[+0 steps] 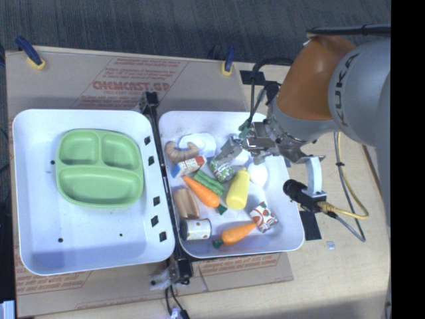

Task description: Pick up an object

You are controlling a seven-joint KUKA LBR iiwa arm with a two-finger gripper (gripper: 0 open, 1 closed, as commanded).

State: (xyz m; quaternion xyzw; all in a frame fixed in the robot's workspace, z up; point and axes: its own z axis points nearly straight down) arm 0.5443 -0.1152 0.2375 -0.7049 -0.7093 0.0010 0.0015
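Note:
The right bin (282, 241) holds a heap of toy food. My gripper (231, 150) hangs low over the upper middle of the heap, just above a small green-labelled can (224, 171). Beside that can lie a yellow bottle-shaped piece (238, 189), a white egg (258, 175) and an orange carrot (202, 191). Nearer the front are a second carrot (239, 232), a small tin (197, 228) and a red-and-white carton (263, 216). Nothing is visibly lifted off the pile.
The left bin (33, 244) carries a green divided plate (99, 167). A black hinge strip (157, 171) runs between the bins. The arm's grey body and orange band (312, 78) overhang the right bin's far right corner. A cable (348, 208) trails on the bench to the right.

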